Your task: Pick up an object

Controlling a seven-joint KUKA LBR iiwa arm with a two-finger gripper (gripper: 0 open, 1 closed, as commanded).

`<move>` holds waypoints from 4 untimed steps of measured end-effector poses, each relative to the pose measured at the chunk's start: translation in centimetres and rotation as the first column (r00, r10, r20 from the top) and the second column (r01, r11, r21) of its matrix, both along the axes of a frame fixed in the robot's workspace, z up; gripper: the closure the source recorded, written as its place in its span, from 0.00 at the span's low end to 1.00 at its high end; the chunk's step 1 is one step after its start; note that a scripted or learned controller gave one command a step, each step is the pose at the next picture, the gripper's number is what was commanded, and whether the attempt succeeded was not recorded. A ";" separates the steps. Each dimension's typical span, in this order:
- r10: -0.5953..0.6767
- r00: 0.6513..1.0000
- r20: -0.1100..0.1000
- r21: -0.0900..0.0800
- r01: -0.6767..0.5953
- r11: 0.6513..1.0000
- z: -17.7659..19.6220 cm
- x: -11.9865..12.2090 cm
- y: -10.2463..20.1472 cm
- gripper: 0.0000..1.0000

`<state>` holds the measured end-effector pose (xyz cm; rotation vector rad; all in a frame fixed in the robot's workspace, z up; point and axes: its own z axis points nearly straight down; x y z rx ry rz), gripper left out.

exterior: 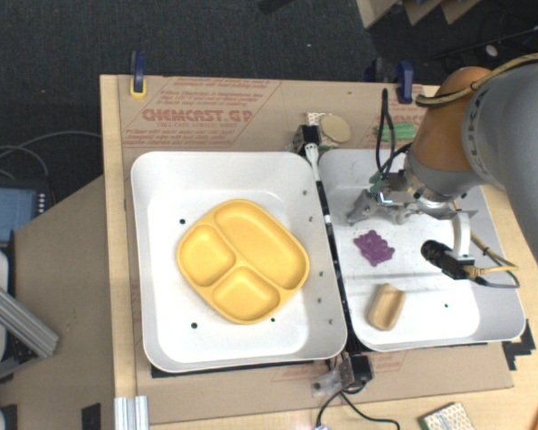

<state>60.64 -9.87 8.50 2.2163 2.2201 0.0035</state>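
My gripper hangs over the back of the right bin, with the grey arm coming in from the right. Just in front of it, a small purple bunch of grapes lies on the bin floor, apart from the gripper. A tan cylinder-like block rests nearer the front of the same bin. A yellow divided plate lies in the middle of the left bin. Nothing shows between the gripper and any of these things.
The two bins meet along a shared rim in the centre. A small round tan disc sits on the bench behind the bins. Bare white floor lies to the right of the tan block.
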 end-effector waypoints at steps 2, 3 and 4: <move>-0.004 1.000 -0.012 0.004 0.004 1.000 -0.1 -1.6 -0.4 0.00; -0.001 1.000 0.001 -0.001 0.001 1.000 0.0 2.7 -2.4 0.00; -0.008 1.000 -0.013 0.004 0.008 1.000 0.0 -9.0 -3.4 0.00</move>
